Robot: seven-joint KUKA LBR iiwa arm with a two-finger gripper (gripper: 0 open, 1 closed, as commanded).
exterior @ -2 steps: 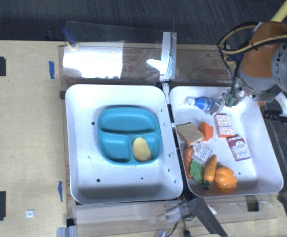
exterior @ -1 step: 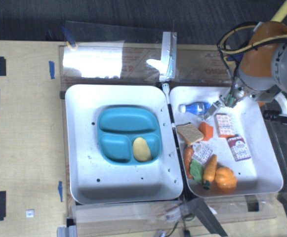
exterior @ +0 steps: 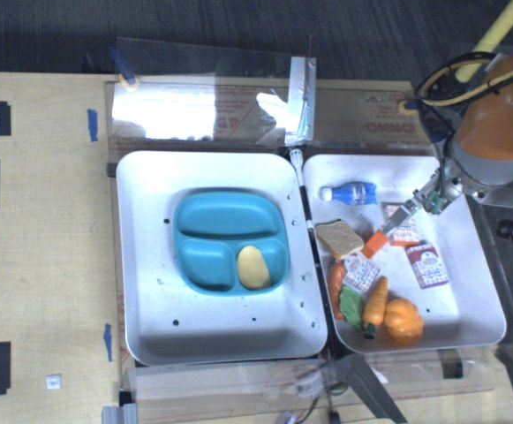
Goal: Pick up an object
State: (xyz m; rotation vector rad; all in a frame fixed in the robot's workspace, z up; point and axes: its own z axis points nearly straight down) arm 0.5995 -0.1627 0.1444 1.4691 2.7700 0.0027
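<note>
1. Reaching in from the right, the arm [exterior: 490, 140] has the gripper [exterior: 433, 200] over the upper right part of the right bin [exterior: 481, 272]; whether it is open or closed cannot be told, and nothing is seen in its grasp.
2. Taking the gripper as the landmark: a small water bottle [exterior: 349, 193] lies to its left, a pack with an orange end [exterior: 388, 230] just below-left, and a red-and-white packet [exterior: 426, 263] below.
3. Further below-left sit a slice of bread [exterior: 338, 236], another printed packet [exterior: 360, 274], a carrot [exterior: 376, 300] and a small orange pumpkin [exterior: 402, 319], crowded and touching.
4. Well off to the left, the left bin [exterior: 141, 237] bears a blue divided tray [exterior: 225, 228] with a yellow lemon-like thing [exterior: 253, 267] in one compartment.
5. Judging from this, the nearest candidates are the orange-ended pack or the red-and-white packet; flat packets need a descent close to the bin floor, centred across the narrow side.
6. Avoid the cluttered heap, where neighbours may be nudged.
</note>
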